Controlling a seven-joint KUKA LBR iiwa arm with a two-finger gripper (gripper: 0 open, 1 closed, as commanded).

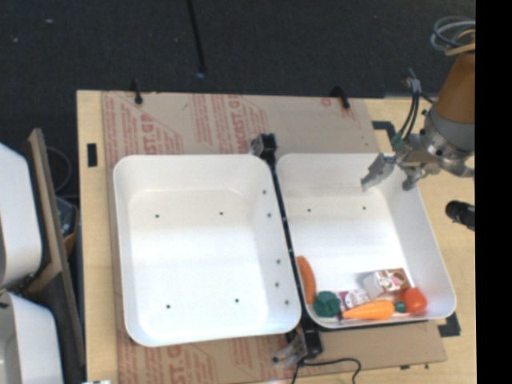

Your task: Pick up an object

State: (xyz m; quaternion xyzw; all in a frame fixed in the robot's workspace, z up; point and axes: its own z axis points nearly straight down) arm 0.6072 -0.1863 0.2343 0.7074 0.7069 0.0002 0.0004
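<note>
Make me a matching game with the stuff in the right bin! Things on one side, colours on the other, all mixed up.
Things:
1. round lump in the bin's near corner
2. ball at the bin's right end
3. long carrot shape lying along the near wall
4. gripper above the bin's far side

Colours:
A. orange
B. grey
C. green
D. red

Pairs: 1-C, 2-D, 3-A, 4-B
</note>
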